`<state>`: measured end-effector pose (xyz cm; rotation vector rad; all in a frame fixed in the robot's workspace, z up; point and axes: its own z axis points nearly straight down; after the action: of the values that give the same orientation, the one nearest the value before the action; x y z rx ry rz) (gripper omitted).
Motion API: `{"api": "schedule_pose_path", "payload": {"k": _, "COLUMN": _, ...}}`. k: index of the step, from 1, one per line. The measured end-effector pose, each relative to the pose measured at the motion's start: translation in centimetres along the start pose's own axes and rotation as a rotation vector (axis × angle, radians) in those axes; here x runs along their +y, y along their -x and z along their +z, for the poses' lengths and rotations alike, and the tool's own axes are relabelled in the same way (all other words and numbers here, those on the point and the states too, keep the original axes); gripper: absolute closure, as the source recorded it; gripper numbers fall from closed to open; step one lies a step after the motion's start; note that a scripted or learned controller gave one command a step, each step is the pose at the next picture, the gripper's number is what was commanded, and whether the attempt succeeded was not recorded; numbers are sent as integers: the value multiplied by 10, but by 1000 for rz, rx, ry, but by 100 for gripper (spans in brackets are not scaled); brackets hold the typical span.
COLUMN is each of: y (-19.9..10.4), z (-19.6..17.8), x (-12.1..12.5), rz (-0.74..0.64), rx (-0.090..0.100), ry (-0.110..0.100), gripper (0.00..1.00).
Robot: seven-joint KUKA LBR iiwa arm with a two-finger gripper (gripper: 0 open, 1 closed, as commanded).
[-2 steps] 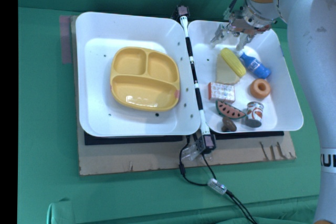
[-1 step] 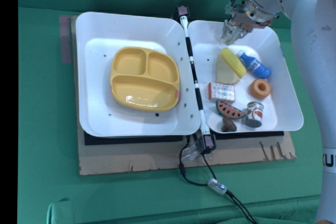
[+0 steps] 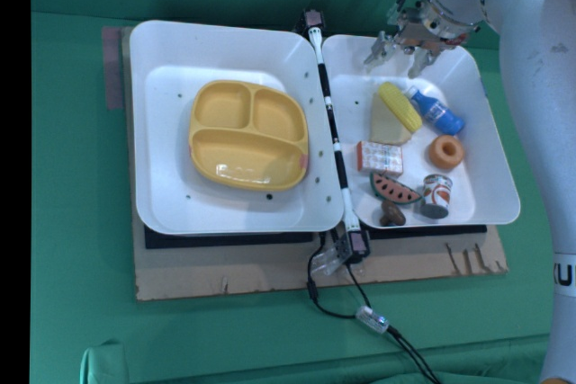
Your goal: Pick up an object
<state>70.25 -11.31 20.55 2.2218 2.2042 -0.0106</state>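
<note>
A green worktop (image 3: pixel 81 193) seen from above at a slant, carrying two shallow white bins side by side on a brown cardboard sheet (image 3: pixel 225 270).

The left bin (image 3: pixel 162 49) holds a yellow divided plate (image 3: pixel 249 136) with three compartments, lying flat near the bin's middle. A black and white striped bar (image 3: pixel 328 117) runs along the seam between the two bins, with a black cable (image 3: pixel 360 306) trailing off its near end toward 5 o'clock.

The right bin (image 3: pixel 495 184) holds a cluster of small toy foods. A pale cheese wedge (image 3: pixel 387 126) sits near the centre, with a yellow corn cob (image 3: pixel 400 106) lying tilted against its upper edge. Just beside the corn, at 3 o'clock, lies a blue bottle (image 3: pixel 435 111) on its side. Below that, a ring doughnut (image 3: pixel 445 152) lies flat. At 6 o'clock from the cheese is a small white printed box (image 3: pixel 380 157). Lower still are a watermelon slice (image 3: pixel 394 189), a small brown piece (image 3: pixel 391 213) too small to identify, and an upright tin can (image 3: pixel 436 195).

The grey arm (image 3: pixel 540 40) with its orange band reaches in from the upper right. Its claw (image 3: pixel 400 57) hangs over the far edge of the right bin, at 12 o'clock from the corn, fingers spread apart with nothing between them, and clear of every object.
</note>
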Motion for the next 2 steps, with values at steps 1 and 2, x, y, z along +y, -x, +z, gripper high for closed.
{"api": "schedule_pose_path", "payload": {"k": 1, "y": 4, "z": 12, "x": 0, "rz": -7, "rx": 10, "ry": -4, "gripper": 0}}
{"api": "schedule_pose_path", "payload": {"k": 2, "y": -2, "z": -2, "x": 2, "rz": -5, "rx": 26, "ry": -1, "gripper": 100}}
